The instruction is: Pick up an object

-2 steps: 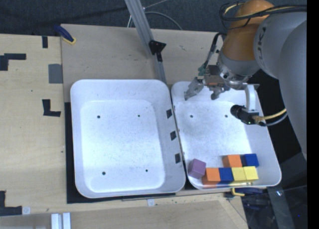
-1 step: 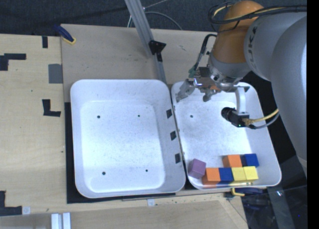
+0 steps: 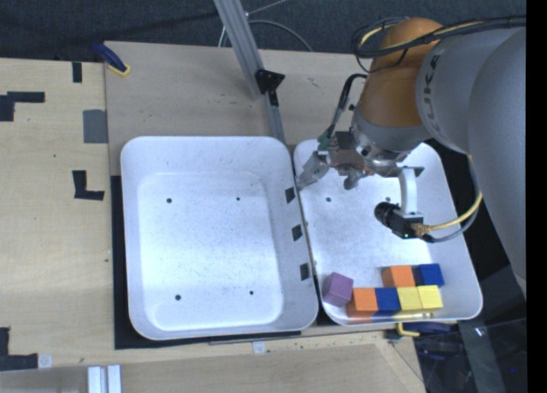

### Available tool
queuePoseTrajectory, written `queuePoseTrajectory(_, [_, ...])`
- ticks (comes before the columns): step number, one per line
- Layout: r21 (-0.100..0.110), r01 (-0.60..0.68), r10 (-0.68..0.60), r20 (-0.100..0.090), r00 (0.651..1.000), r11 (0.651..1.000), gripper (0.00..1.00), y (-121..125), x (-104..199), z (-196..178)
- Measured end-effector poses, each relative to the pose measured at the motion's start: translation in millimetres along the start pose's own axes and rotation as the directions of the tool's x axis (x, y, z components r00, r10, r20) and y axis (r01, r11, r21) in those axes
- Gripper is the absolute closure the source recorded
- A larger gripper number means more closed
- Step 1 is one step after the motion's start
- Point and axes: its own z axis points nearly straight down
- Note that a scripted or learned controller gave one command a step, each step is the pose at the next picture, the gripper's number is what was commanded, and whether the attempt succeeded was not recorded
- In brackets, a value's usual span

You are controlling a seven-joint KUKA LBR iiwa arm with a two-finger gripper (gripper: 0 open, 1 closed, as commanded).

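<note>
Several small blocks sit along the near edge of the right bin: a purple block, an orange block, a blue block, two yellow blocks, and behind them another orange block and a blue block. My gripper hangs over the far left part of the right bin, well away from the blocks. Its fingers are spread open with nothing between them.
The left bin lies beside the right one, their rims touching. A grey metal strut slants down to the bins' far edge. A black cable connector dangles from the wrist over the right bin.
</note>
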Motion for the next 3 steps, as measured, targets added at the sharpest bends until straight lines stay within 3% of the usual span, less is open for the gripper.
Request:
queuePoseTrajectory(1, [-0.001,0.001,-0.001,-0.002,1.0,1.0,1.0,1.3,0.7,-9.5])
queuePoseTrajectory(2, [0.0,0.001,-0.001,-0.003,1.0,1.0,0.0,1.1,0.8,-8.9])
queuePoseTrajectory(3, [-0.002,0.004,-0.004,-0.003,1.0,1.0,0.0,-15.4,28.3,-25.3])
